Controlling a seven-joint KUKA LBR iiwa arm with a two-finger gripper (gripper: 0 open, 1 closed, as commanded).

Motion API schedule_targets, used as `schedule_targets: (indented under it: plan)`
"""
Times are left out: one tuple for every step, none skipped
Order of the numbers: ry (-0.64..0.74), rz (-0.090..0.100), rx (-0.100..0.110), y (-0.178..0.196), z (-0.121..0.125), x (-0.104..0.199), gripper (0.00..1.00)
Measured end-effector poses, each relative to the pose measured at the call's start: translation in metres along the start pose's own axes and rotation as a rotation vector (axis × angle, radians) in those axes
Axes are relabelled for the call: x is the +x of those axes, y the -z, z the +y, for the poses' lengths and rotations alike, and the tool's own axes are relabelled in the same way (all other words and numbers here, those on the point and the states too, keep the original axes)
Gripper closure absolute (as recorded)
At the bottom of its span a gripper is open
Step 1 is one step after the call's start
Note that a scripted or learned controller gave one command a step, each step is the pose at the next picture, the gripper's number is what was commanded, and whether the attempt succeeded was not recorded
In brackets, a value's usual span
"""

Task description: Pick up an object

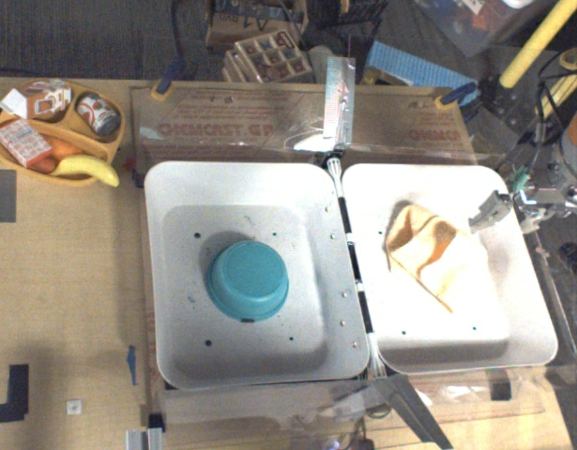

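The cloth lies crumpled in the right bin; a teal bowl sits upside down in the left bin. The gripper hangs at the right bin's far right edge, beside the cloth but apart from it. Whether the jaws are spread I cannot tell. Descending here, they could strike the rim or close on nothing; thin cloth may slip out.

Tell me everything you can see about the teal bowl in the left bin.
The teal bowl sits upside down, its flat round base facing up and its wider rim resting on the floor of the left bin. It looks like smooth, matte plastic, plain teal with no pattern, and shows no visible damage. It lies a little below the bin's middle, apart from all four walls. Nothing else touches it. The gripper is over the right bin, well away from it.
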State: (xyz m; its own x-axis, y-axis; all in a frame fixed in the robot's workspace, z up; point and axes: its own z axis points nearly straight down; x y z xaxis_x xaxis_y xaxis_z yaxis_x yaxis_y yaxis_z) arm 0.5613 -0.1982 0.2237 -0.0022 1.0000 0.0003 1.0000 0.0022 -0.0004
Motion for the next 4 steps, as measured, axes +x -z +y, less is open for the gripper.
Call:
schedule_targets:
  plan:
    - [0.039,-0.004,-0.011,-0.129,-0.004,0.049,0.00]
    - [0.214,-0.007,-0.017,-0.131,-0.004,0.096,0.00]
    - [0.213,-0.006,-0.021,-0.131,-0.027,0.097,0.00]
    - [0.207,-0.010,-0.026,-0.120,-0.026,0.093,1.00]
